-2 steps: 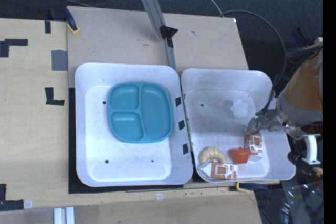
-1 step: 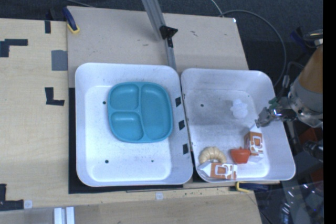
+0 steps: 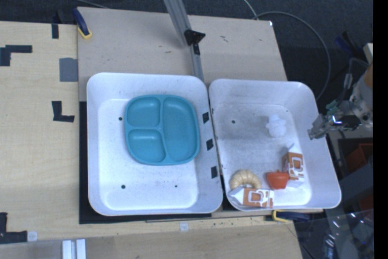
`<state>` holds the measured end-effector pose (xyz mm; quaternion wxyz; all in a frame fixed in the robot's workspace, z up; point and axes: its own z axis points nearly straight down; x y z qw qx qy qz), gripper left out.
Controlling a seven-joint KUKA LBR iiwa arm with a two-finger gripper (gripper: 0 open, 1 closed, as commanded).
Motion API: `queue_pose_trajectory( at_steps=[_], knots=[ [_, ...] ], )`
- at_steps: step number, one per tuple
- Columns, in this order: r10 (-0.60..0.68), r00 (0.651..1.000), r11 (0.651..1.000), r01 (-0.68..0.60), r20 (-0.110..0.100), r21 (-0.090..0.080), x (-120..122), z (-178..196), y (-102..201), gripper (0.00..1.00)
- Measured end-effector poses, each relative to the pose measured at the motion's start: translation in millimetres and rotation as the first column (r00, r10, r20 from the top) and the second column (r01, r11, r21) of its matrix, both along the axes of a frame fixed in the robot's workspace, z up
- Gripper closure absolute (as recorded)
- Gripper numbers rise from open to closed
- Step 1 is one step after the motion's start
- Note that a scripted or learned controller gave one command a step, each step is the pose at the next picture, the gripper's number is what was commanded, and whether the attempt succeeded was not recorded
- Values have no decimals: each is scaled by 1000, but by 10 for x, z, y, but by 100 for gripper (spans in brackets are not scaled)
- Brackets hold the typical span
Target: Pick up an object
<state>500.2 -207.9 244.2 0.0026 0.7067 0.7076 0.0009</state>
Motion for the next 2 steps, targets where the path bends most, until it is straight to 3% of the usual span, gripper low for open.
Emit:
queue_pose_trajectory(
  at_steps=[1, 2],
  knots=[
    [0, 1000, 1000, 0, -4, 2, 6, 84, 4, 100],
    [6, 1000, 1000, -6, -5, 4, 40, 143, 548, 100]
  ],
)
